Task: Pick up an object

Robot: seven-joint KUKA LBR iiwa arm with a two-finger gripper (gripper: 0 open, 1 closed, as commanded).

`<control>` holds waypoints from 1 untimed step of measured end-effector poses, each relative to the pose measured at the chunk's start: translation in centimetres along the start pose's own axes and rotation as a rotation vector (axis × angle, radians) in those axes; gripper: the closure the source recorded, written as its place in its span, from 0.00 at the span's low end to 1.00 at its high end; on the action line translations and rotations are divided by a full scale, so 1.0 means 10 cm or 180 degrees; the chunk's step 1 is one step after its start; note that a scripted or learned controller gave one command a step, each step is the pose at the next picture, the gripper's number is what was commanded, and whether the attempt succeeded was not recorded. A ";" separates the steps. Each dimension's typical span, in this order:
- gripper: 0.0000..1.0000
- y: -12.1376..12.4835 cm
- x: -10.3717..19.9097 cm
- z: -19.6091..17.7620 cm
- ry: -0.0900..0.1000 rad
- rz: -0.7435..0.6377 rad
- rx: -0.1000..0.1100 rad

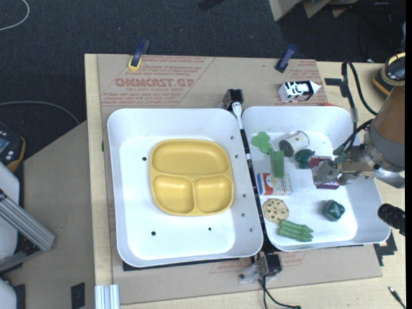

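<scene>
- Crowding the right bin (335, 117): cookie (275, 209), green bundle (295, 230), dark green lump (333, 209), long green piece (277, 163) lying w/ long axis front-to-back.
- Gripper (324, 172) is hovering over a red block (327, 180); fingers' state: can't tell.

Yellow three-compartment tray (191, 176) in the left white bin (122, 192), blue clamps (138, 54) at the counter's (96, 172) far edge, black-and-white cow-patterned item (299, 91) behind the right bin (367, 217)
</scene>
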State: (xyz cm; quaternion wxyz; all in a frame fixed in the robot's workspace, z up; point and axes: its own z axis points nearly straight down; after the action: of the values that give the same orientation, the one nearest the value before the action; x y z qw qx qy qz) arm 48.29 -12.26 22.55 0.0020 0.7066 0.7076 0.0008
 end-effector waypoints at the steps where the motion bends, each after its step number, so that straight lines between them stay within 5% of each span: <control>1: 1.00 0.38 0.36 -0.08 0.0002 -0.0009 -0.0001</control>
State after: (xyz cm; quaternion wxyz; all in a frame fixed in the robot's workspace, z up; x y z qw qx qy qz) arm 52.08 -8.69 23.39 0.0019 0.7056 0.7086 0.0011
